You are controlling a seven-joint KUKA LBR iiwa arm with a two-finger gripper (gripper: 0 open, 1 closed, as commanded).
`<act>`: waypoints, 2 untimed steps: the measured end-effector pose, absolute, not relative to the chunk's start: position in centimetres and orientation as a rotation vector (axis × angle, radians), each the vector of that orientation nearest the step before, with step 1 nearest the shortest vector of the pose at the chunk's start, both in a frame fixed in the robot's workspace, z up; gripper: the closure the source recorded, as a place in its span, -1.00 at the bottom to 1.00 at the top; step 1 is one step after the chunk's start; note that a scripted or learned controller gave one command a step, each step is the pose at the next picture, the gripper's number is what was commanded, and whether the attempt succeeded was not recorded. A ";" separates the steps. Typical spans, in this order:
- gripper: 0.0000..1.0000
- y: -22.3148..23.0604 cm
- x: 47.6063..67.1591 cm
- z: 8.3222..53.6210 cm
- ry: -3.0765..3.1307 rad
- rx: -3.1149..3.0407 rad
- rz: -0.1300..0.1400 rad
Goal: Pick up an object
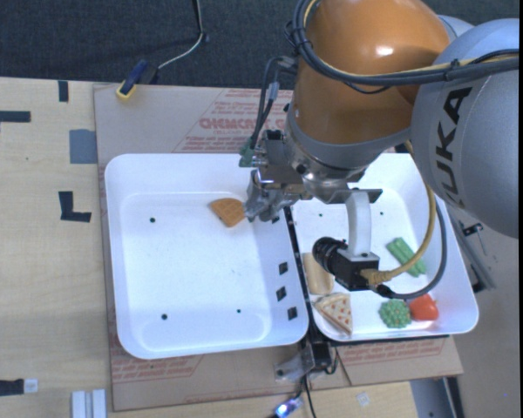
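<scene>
I read the gripper (263, 200) poised at the left bin (122, 233), just beside the tan biscuit (228, 211), evidently my pick target; jaws state: cannot tell. Other food sits in the right bin (449, 273)

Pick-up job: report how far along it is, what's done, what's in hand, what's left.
Done: the arm has reached over the left bin, with the gripper low beside the tan cookie-like piece. In hand: nothing visibly; that piece lies on the bin floor, and whether the gripper touches it can't be told. Left: grasp and lift. The sandwich wedge, broccoli and tomato sit in the right bin.
</scene>
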State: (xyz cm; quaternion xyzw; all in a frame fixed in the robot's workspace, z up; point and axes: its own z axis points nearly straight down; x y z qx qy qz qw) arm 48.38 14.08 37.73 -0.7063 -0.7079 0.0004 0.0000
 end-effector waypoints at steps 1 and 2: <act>1.00 19.4 50.3 41.5 -2.228 -2.216 -0.003; 1.00 23.5 52.0 53.2 -2.230 -2.219 -0.017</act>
